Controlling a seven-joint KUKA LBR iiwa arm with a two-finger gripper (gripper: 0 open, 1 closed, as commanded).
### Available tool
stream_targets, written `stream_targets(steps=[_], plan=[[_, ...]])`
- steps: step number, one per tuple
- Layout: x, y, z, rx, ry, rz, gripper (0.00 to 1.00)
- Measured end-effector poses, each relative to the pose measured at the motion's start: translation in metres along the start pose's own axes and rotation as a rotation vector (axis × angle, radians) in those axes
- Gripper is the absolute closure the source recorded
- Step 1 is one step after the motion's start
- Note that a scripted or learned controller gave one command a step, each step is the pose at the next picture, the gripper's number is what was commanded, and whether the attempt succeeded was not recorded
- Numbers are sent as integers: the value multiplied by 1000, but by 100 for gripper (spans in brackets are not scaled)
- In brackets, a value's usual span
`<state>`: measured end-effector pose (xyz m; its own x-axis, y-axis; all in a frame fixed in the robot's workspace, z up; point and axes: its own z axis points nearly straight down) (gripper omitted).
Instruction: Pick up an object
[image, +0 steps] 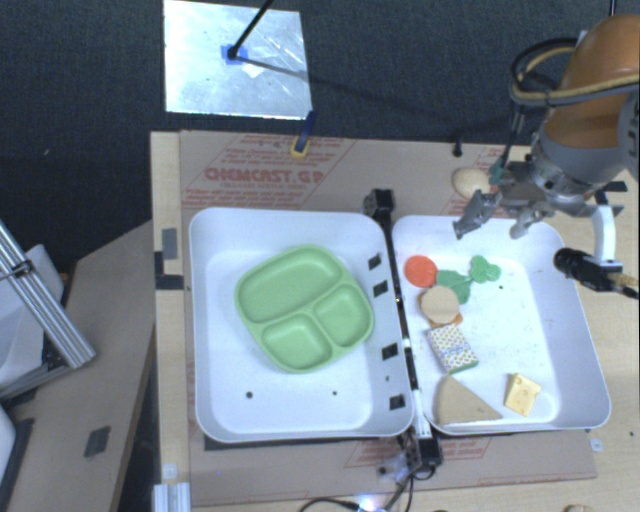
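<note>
My gripper (497, 218) hangs over the far edge of the right bin (570, 330), its two fingers spread apart with nothing between them. Below it in the bin lie a red-orange disc (420, 270), a green broccoli-like piece (470, 277), a tan round cookie (439, 304), a patterned rectangular packet (452, 349), a tan wedge (462, 403) and a yellow cheese block (522, 393). The gripper stands above and to the right of the red disc, touching none of them.
The left bin (215, 400) holds a green divided plate (304, 307). A black divider (393, 300) runs between the bins. A beige round object (468, 182) lies on the bench behind the right bin. A silver sheet (237, 60) sits at the back.
</note>
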<state>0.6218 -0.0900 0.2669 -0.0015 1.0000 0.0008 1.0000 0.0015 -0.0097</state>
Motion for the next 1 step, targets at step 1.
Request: stream_targets(steps=[1], plan=[[0, 2, -6, -11, -1, -2, 0]])
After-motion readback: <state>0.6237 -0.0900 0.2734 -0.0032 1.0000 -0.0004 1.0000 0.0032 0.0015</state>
